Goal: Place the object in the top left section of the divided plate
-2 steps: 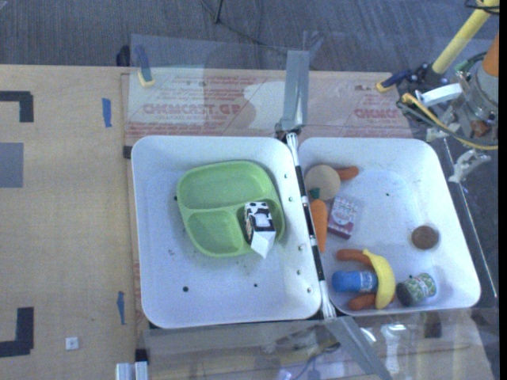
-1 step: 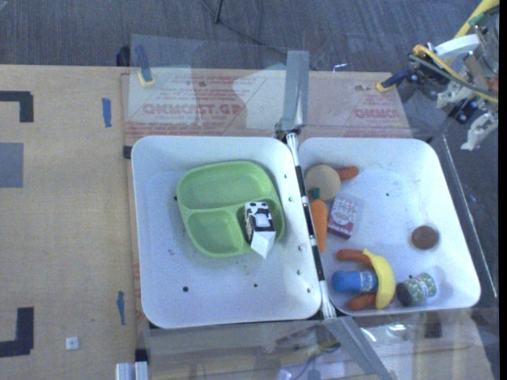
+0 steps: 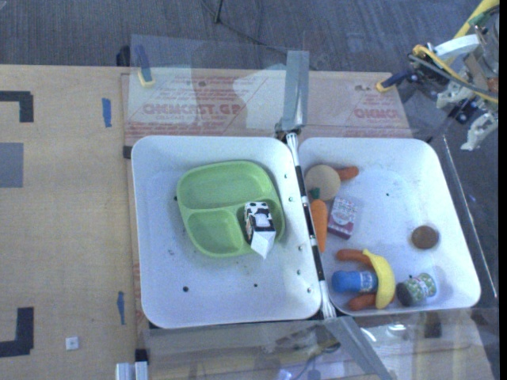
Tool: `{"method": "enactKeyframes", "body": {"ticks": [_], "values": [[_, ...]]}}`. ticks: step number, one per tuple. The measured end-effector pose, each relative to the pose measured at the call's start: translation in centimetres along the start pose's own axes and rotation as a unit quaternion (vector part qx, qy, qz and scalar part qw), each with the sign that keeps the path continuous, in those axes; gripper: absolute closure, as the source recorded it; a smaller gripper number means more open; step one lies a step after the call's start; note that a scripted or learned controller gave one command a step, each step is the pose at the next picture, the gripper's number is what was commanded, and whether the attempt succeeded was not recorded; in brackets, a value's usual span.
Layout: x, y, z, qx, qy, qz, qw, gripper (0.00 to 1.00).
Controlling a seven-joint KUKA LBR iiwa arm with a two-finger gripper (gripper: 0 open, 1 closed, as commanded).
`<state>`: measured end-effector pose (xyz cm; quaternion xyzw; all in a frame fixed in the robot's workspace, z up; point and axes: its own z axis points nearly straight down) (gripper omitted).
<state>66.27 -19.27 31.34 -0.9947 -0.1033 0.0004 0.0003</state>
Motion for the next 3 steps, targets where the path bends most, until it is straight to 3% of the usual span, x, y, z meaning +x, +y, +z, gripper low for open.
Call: {"method": "enactKeyframes", "body": {"ticks": [1,2,3], "values": [[0.0,0.0,0.0,0.0,0.0,0.0,1.0,0.0],[-4.9,1.5,6.9,0.001,-0.001,-0.165,0.9862,0.0],[-0.9,2.7,-3.6,-0.001,0.001,-0.21,0.9778,0.0]]}}
